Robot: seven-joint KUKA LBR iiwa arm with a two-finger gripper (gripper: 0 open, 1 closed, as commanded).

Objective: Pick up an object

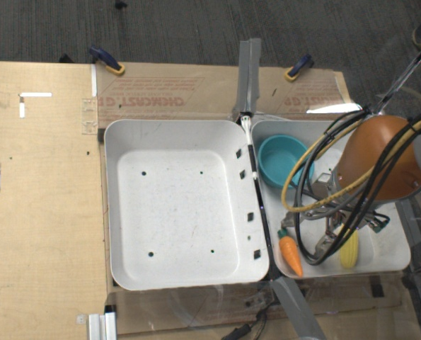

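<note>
- The hand hangs low in the right bin; I cannot tell its state.
- Candidates: carrot at 7 o'clock, corn just beside.
- Centre over 1 item, avoiding cables.

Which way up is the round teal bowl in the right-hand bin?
Upright. The round teal bowl shows its open mouth and inner floor to the camera, sitting at the far end of the right white bin.

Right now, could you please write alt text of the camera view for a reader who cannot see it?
A grey arm with an orange band reaches from the right over the right white bin, which holds a teal bowl, a carrot and a yellow corn cob. A left bin sits beside it on a bench.
</note>
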